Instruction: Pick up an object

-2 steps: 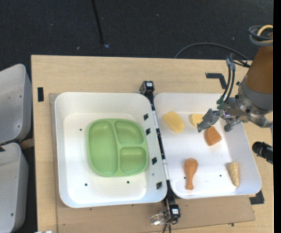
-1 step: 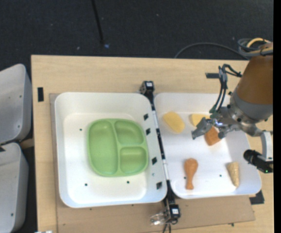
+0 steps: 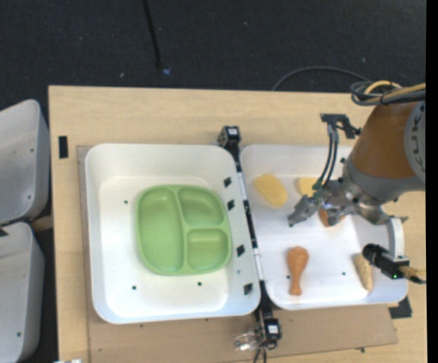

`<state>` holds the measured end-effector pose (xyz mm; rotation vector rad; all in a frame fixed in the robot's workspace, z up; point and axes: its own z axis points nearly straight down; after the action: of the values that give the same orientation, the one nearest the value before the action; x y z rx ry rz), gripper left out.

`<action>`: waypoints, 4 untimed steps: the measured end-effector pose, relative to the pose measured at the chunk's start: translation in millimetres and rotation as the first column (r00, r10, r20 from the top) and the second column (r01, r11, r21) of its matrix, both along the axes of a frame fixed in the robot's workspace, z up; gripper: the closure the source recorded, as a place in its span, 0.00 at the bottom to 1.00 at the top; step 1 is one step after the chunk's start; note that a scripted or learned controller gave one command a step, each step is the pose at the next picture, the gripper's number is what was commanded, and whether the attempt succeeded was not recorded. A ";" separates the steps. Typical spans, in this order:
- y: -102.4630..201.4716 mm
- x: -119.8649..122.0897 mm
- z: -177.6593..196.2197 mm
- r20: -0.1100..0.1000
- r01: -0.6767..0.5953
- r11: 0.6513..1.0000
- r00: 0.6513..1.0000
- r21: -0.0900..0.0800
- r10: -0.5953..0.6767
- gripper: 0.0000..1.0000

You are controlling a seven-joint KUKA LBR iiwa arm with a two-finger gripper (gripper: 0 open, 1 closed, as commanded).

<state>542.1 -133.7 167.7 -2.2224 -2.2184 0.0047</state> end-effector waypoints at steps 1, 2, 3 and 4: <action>-5.9 3.2 -61.4 -0.001 0.001 1.000 1.000 0.000 -0.001 0.00; -6.9 4.5 -47.3 0.006 0.007 1.000 1.000 0.000 -0.007 1.00; -10.4 -1.9 13.2 0.009 0.006 1.000 1.000 -0.001 -0.006 1.00; -18.2 4.3 60.3 0.009 0.000 1.000 1.000 -0.001 0.000 1.00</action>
<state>546.4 -151.9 228.0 -2.2271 -2.2241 -0.0046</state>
